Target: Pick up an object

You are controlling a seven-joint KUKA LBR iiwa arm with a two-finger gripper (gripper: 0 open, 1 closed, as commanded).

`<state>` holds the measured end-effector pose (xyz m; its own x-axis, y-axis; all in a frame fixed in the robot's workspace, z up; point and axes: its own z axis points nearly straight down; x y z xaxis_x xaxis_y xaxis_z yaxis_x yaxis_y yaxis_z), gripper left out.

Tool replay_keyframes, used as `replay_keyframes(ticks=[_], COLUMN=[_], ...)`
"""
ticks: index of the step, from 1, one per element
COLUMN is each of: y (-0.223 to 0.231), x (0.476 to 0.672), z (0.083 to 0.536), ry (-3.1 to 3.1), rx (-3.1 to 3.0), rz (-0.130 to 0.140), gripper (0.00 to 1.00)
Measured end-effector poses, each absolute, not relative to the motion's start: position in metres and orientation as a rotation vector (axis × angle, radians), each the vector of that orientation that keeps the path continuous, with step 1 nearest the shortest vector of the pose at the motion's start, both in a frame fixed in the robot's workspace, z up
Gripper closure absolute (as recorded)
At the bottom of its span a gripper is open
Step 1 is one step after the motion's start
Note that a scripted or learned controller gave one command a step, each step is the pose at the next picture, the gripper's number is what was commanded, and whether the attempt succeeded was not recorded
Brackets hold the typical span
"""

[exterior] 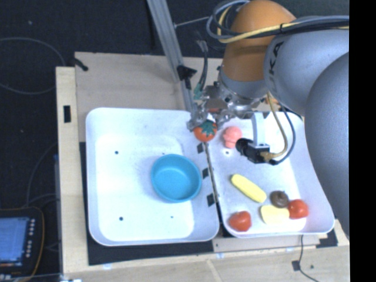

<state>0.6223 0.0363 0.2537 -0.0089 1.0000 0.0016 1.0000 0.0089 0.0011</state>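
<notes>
My gripper [204, 124] hangs over the divider between the two bins, at the far-left corner of the right bin [311, 181]. A small orange-red tomato with a green top [205, 133] sits between its fingertips, and the gripper is shut on it. The tomato overlaps the bin rims, so it looks lifted off the floor. Just to its right, a pink ball [231, 135] lies on the right bin's floor.
The left bin [106, 157] holds a blue bowl [175, 177]. In the right bin lie a yellow banana [248, 188], a brown piece [279, 199], a red tomato [298, 208], a pale yellow piece [274, 215] and a red fruit [239, 220]. A metal post [167, 40] rises behind the bins.
</notes>
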Motion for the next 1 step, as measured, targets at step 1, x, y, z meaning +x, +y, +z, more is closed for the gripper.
replay_keyframes(ticks=[1], y=[0.0895], x=[0.6182], z=[0.2403], ry=[-2.227], rx=[-2.207], rz=[0.008], gripper=[1.0])
